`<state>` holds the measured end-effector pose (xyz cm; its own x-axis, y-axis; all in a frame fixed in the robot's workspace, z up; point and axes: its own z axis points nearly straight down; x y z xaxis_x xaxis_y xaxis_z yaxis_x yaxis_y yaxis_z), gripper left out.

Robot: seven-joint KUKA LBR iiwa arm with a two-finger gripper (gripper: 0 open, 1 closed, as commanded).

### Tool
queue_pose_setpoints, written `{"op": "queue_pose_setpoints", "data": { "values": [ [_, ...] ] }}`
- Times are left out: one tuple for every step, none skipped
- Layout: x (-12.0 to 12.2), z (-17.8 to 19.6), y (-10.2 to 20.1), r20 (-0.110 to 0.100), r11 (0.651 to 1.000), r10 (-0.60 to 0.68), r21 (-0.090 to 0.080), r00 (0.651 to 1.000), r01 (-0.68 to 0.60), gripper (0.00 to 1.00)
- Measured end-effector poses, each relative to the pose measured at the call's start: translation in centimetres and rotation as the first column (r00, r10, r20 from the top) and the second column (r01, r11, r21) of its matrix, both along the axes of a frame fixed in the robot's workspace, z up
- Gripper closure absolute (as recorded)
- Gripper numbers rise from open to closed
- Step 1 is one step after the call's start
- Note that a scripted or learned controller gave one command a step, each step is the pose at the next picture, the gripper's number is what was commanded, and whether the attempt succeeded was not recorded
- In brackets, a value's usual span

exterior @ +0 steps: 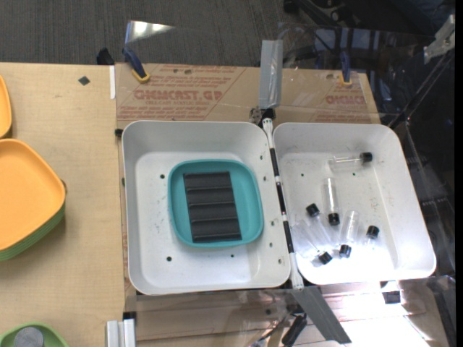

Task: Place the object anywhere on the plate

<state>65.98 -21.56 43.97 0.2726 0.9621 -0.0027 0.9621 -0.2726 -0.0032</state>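
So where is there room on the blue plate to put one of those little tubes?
The teal plate has a dark ridged insert filling its middle, leaving bare strips along its rim. More bare room is the left bin floor around the plate. The right bin is crowded with clear black-capped vials in the middle.

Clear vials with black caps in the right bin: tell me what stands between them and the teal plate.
The clear plastic vials with black caps lie in the right white bin. Toward the teal square plate, only the two bins' adjoining rims intervene.
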Motion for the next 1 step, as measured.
{"op": "queue_pose_setpoints", "data": {
  "values": [
    [0.00, 0.00, 0.00, 0.000, 1.000, 0.000, 0.000, 1.000, 0.000, 0.00]
  ]
}}
